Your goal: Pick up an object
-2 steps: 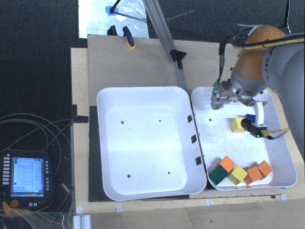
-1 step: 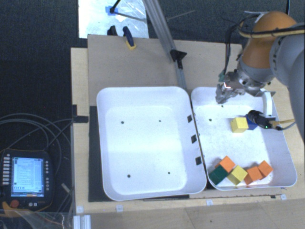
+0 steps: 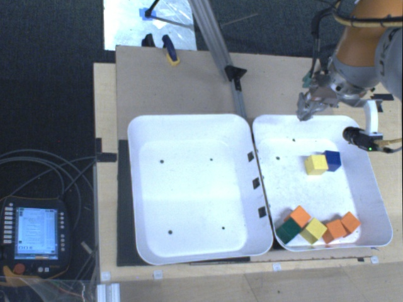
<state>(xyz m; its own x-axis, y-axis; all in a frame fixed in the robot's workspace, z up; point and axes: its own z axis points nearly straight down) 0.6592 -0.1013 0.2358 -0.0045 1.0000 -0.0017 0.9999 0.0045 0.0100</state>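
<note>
We're seeing blocks point(image 3: 318, 226) sitting well below the gripper point(image 3: 306, 112), which is hovering over the right bin's point(image 3: 378, 197) rim; grip state unreadable.

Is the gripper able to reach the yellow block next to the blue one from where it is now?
Probably yes. The gripper hangs over the right bin's far rim; nothing covers the yellow block, though the blue block touches it.

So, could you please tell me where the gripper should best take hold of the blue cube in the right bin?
Probably from above, across the blue cube's two free sides, far and near: its left side touches the yellow cube, leaving no gap there.
</note>
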